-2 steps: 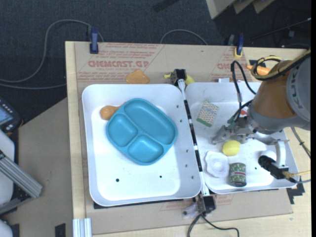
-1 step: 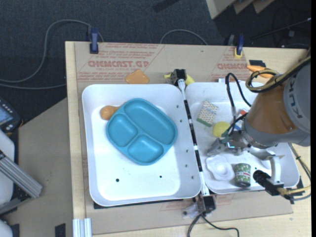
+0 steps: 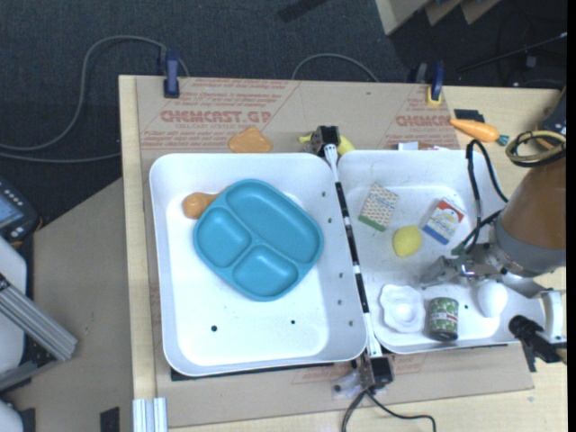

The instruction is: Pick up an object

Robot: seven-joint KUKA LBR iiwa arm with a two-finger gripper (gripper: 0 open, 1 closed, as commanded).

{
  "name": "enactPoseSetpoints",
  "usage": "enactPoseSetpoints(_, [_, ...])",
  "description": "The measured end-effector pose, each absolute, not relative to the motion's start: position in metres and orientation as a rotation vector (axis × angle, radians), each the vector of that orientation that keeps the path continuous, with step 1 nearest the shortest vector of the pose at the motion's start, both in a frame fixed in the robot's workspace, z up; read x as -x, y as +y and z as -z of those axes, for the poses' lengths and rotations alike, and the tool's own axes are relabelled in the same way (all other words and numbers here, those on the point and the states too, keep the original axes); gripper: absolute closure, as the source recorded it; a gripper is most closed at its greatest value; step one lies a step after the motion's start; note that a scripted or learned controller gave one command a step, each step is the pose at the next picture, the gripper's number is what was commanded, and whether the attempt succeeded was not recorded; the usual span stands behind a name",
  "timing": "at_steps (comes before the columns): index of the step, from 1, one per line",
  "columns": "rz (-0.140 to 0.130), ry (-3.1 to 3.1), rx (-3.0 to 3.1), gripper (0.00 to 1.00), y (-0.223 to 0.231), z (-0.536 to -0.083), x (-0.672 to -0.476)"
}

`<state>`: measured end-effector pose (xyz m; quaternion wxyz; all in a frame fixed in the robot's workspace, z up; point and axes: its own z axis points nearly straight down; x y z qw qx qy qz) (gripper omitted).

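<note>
Hovering gripper (image 3: 441, 273) near right bin's (image 3: 405, 160) front edge, finger state indiscernible; your descent could topple the green can (image 3: 443, 318) alongside.

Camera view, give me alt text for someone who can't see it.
A grey robot arm reaches from the right into the right bin, near a yellow lemon, a green can and small cartons. The left bin holds a blue divided tray.
</note>
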<state>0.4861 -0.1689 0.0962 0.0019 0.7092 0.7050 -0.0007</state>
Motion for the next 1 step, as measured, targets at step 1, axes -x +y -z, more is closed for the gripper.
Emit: enactPoseSetpoints(1, [-0.005,2.229,-2.212,0.00,-0.1020,-0.0838,-0.5268])
